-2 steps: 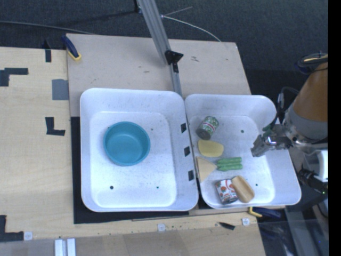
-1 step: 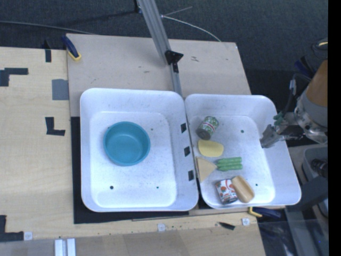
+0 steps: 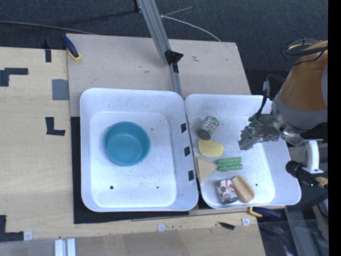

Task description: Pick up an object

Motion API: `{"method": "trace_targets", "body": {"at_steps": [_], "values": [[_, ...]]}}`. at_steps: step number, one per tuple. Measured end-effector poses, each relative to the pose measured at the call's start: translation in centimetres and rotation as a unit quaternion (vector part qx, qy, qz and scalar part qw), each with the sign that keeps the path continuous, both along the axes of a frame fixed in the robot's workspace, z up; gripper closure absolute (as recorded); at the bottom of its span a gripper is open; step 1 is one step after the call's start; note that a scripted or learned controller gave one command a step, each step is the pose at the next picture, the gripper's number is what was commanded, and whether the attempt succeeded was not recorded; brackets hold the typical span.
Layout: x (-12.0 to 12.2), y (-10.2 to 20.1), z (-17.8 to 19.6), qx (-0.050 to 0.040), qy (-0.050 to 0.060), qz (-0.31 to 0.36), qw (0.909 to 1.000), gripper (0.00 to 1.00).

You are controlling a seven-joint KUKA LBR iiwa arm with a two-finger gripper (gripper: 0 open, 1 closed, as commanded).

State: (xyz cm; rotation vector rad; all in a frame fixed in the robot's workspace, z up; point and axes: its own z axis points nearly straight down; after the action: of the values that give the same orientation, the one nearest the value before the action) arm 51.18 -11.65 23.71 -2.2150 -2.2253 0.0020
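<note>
Here — one blue bowl (image 3: 127, 143) left bin; two cans, right; hand (image 3: 249, 138) grip unclear.

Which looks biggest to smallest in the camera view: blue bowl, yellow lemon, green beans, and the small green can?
1. Blue bowl, by far the largest.
2. Lemon and beans look about alike, so I won't rank them.
3. Green can, slightly smaller, though the margin is narrow.

A pale wooden bench (image 3: 37, 143) fills the left and lower view, marked with dark tape patches (image 3: 53, 126). Beyond it lies dark carpet-like flooring (image 3: 229, 9) (crossed by thin cables (image 3: 192, 23)). A grey metal pole (image 3: 154, 23) slants down, possibly a camera mount.
</note>
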Motion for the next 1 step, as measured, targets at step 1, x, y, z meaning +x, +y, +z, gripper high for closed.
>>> {"method": "trace_targets", "body": {"at_steps": [1], "values": [[0.43, 5.7, 0.52, 0.0, -0.001, 0.0, 1.0, 1.0]]}}
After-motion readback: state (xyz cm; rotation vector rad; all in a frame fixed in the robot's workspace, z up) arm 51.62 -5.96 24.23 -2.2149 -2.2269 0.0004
